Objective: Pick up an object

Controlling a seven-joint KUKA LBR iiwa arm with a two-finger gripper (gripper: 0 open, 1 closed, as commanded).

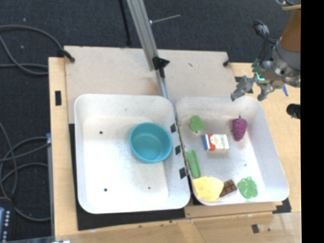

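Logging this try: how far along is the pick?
Nothing is picked yet. The tool sits open over the right bin's far corner, holding nothing. The purple grapes, the small carton and the other items lie in the bin. Descent, grasp and lift remain.

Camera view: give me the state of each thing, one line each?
gripper: open, holding nothing, over the right bin's far rim
blue bowl: upright, in left bin
purple grapes: loose in right bin
small carton: lying flat
yellow wedge: against near wall
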